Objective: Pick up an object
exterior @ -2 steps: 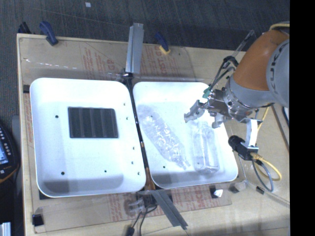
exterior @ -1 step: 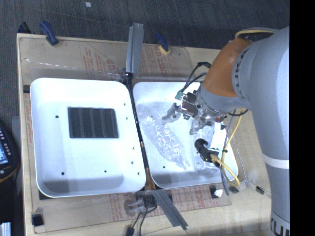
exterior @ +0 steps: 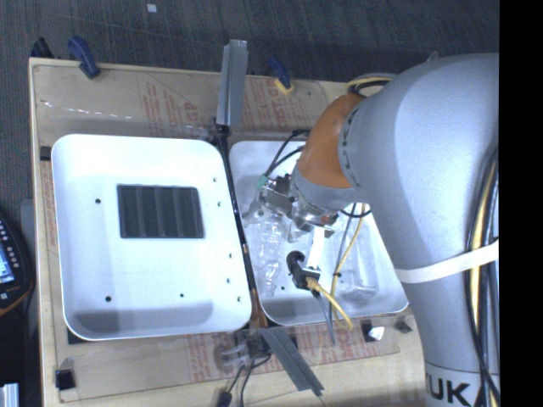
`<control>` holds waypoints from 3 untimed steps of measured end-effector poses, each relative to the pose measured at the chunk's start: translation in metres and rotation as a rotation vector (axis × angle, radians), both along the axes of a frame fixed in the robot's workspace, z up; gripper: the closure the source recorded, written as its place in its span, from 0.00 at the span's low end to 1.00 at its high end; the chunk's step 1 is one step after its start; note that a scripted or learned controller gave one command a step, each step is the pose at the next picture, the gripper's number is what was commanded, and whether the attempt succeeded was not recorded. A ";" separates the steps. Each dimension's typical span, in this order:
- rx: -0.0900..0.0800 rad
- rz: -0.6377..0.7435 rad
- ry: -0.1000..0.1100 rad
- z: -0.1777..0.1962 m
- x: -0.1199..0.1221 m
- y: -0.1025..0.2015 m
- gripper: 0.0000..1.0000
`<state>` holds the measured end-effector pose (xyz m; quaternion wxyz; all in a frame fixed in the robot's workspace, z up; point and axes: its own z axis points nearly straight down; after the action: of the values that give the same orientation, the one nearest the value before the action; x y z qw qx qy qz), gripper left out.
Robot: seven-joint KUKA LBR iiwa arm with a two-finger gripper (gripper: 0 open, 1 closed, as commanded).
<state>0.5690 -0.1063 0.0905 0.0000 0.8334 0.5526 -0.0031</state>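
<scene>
My gripper (exterior: pixel 273 202) is low inside the right bin (exterior: pixel 246 155), near its left wall, with the grey arm and its orange band reaching in from the right. Just below the gripper a clear, crinkled plastic thing (exterior: pixel 270 246) lies on the bin floor, hard to make out against the white. Whether the gripper touches it cannot be told. The arm hides much of the right bin's far side.
The left bin (exterior: pixel 76 155) has a dark ribbed rectangle (exterior: pixel 159 211) on its floor. A grey bar (exterior: pixel 231 83) stands between the bins at the back. Blue clamps (exterior: pixel 83 56) grip the bench's far edge. Another faint clear shape (exterior: pixel 363 271) lies at the right bin's right side.
</scene>
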 end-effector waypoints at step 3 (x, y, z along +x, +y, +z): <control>0.005 0.117 -0.002 0.158 0.081 0.052 1.00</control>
<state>0.6501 -0.0547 0.2488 -0.0011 0.7995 0.6006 -0.0008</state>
